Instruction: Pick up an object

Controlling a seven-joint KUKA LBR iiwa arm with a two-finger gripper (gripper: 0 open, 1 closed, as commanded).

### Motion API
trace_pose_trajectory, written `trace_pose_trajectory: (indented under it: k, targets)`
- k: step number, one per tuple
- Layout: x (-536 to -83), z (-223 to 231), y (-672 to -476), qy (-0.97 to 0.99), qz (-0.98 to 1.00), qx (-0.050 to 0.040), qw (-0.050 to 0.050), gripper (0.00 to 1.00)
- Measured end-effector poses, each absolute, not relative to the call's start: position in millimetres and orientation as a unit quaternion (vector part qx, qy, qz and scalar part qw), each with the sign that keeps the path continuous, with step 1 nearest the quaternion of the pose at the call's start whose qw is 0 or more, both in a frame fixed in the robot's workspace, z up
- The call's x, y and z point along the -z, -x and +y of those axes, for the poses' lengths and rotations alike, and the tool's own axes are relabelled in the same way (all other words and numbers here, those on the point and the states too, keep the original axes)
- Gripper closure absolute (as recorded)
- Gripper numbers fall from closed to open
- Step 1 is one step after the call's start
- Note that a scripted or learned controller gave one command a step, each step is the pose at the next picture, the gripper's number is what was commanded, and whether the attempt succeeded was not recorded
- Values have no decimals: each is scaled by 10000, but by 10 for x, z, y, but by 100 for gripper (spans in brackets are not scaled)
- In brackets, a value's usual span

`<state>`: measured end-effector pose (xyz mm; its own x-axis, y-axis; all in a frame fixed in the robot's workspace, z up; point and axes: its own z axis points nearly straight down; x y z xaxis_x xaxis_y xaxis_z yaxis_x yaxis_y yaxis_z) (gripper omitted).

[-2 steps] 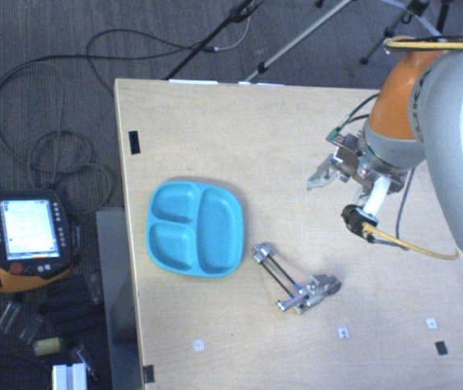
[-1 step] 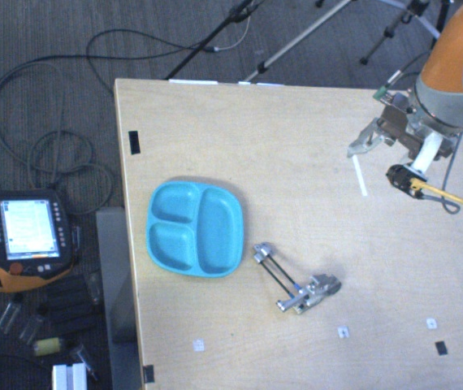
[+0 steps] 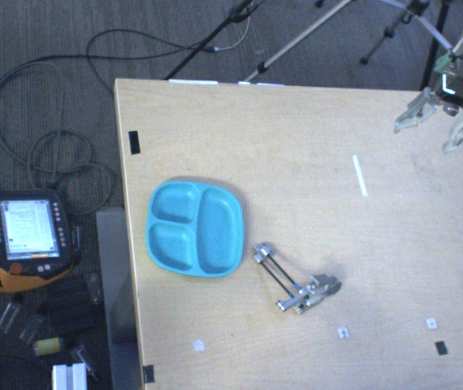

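Approach step, nothing grasped. Tool spread wide, empty, hovering far up-right of blue plate on table. Metal clamp lies just right of plate, below its lower edge. Next: travel over clamp, descend, close.

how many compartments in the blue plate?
3. On the blue plate: one large compartment along its right side, two smaller ones stacked on its left, upper and lower. A metal tool lies to the plate's lower right.

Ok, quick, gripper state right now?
Gripper: jaws open, holding nothing, at the table's far right edge, away from the blue plate and metal tool.
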<state>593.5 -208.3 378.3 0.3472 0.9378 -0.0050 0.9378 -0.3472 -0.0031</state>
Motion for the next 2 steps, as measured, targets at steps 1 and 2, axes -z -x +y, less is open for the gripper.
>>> trace_pose_trajectory:
  k: [1,2]
  targets:
    - [-4174,-1798,-6411,-9015,4327,35,5,0]
    - [-4310,-1006,-6576,-9526,3043,37,7,0]
